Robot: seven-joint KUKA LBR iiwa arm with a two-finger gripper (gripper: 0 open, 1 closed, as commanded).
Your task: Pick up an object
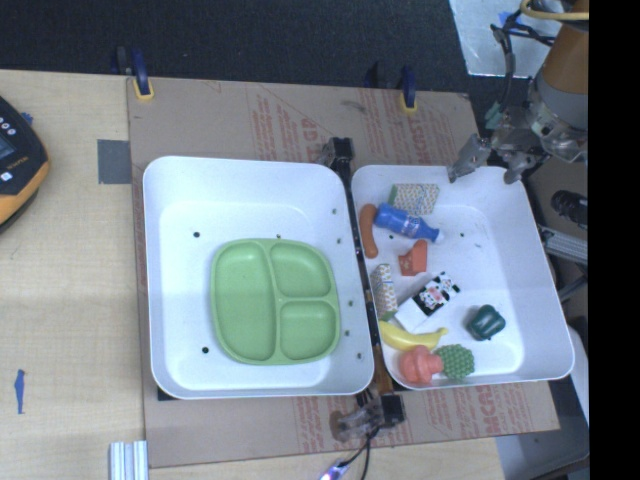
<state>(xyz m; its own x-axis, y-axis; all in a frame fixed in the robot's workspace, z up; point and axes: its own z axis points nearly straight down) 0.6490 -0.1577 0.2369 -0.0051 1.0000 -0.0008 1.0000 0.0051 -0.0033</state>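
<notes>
My gripper (492,165) hangs open over the far right corner of the right bin (520,223), with nothing between its fingers. Below it in that bin lie a blue bottle (406,224), an orange sausage (368,228), a patterned grey pouch (415,197), a small red-brown piece (414,258), a black-and-white cow block (436,293), a dark green object (486,322), a yellow banana (411,337), a pink toy (421,366) and a green bumpy ball (456,362).
The left bin (175,268) holds a light green divided plate (275,301). A yellow and black device (15,173) sits at the bench's left edge. Blue clamps (140,76) hold the brown board at the back.
</notes>
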